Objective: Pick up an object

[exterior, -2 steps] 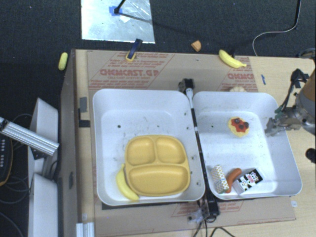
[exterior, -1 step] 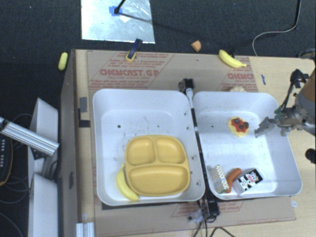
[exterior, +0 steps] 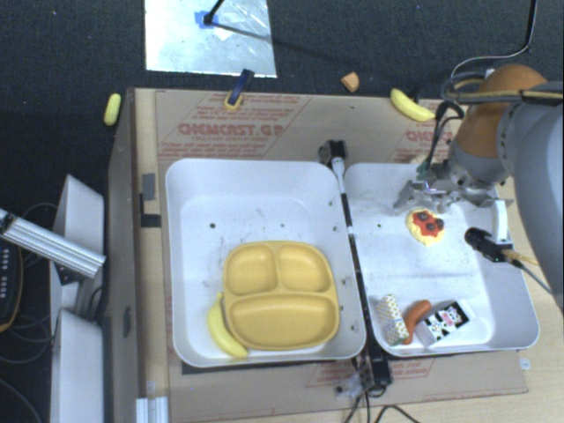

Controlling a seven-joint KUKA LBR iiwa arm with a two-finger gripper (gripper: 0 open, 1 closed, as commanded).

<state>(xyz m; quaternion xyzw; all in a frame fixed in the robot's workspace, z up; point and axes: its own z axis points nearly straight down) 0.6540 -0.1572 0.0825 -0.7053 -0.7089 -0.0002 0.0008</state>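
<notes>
While the claw (exterior: 426, 192) hovers just above the small yellow toy (exterior: 426, 226), grip unreadable, it looks light; pinch its edges.

dark carpet floor (exterior: 62, 42) surrounds the surface (exterior: 264, 122), which is covered in brown cardboard printed with red lettering. a shiny silver sheet (exterior: 207, 25) lies on the floor beyond it. at left stand white panels (exterior: 79, 351) and a metal rail (exterior: 53, 243). a black cable (exterior: 533, 11) hangs at upper right.
</notes>
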